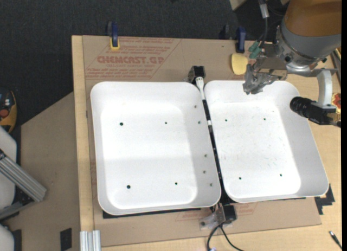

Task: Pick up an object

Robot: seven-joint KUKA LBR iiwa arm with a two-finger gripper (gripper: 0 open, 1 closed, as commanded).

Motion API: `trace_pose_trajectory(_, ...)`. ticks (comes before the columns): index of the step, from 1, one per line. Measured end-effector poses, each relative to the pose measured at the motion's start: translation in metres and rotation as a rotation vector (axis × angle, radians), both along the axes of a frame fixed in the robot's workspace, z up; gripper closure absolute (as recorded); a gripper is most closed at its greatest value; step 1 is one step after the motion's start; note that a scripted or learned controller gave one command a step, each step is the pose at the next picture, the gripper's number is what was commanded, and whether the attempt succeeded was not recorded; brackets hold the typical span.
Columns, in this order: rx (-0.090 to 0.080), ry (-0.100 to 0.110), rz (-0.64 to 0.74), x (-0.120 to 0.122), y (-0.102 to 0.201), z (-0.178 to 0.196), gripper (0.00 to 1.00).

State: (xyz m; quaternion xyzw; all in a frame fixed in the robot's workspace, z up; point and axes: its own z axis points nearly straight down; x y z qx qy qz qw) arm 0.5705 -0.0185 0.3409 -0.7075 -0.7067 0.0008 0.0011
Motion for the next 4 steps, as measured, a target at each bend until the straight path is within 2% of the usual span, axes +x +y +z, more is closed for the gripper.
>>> trace_pose_trajectory(1,0.000,0.003,0.002,0.022,0.013,-0.045,1.00)
trace_pose_trajectory(2,0.001,-0.018,0.007,0.033,0.051,0.069,1.00)
trace_pose_trajectory(3,0.000,0.009,0.005,0.083,0.094,-0.069,1.00)
trace_pose_trajectory(4,-0.002,-0.009,-0.002,0.078,0.061,-0.023,1.00)
